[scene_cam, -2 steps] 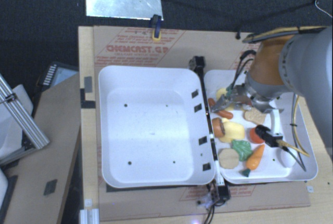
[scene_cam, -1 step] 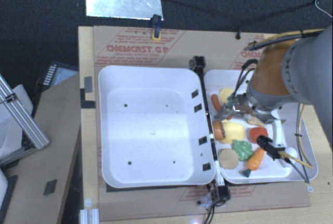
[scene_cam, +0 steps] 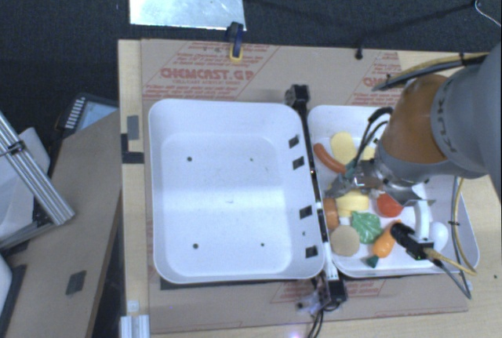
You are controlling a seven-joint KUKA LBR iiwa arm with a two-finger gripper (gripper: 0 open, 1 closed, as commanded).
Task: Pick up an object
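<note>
Camera view: claw (scene_cam: 351,181) low in right bin (scene_cam: 457,195) among toys.

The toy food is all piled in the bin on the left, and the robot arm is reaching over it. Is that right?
Not quite. The camera view shows the toy food piled in the right bin, not the left bin. The robot arm is indeed reaching over it.

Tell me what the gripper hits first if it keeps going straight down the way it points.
Probably the yellow toy piece in the right bin: the gripper sits just above it among the toy food. Depth is hard to judge from this slanted view.
</note>
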